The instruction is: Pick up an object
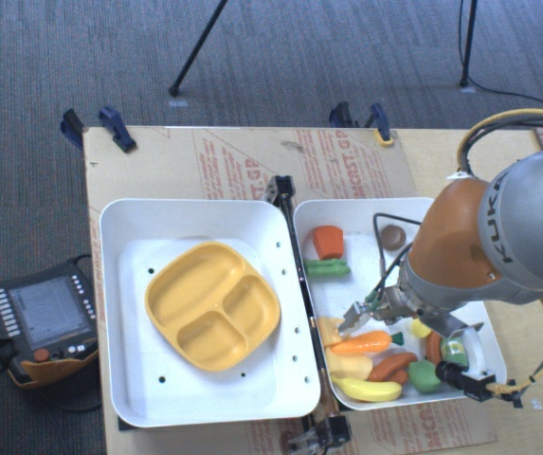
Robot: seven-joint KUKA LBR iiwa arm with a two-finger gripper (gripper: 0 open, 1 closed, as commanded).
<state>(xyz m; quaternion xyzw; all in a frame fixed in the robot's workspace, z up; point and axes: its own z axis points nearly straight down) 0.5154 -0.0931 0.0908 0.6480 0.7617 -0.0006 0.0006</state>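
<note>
Just under the open claw (354, 318), the carrot (361, 344) lies lengthwise left-right, tip pointing right.

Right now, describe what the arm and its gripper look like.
The arm is bulky and rounded, grey with a broad orange band above the wrist and dark lettering on the grey shell. Black and yellow cables loop over its top. The gripper is small, metallic grey, with thin wires running to it.
</note>
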